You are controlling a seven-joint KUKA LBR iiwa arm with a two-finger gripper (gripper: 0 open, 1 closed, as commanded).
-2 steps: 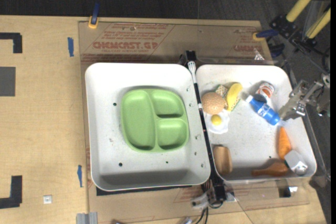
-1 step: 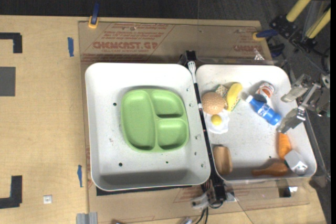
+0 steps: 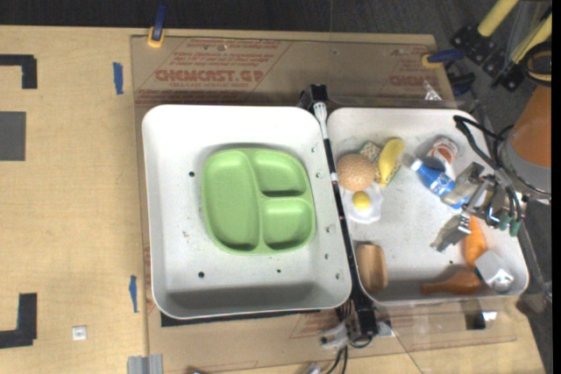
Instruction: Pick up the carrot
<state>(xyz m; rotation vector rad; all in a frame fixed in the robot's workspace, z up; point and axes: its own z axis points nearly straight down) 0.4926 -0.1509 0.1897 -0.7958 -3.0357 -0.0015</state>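
Fig.: gripper low in the right bin, jaws apart w/ nothing between, carrot lying just beside them toward the arm, approx. placed for a closing grab.

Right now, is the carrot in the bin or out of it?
In. The carrot lies inside the right bin, near its right wall, with the end effector right beside it.
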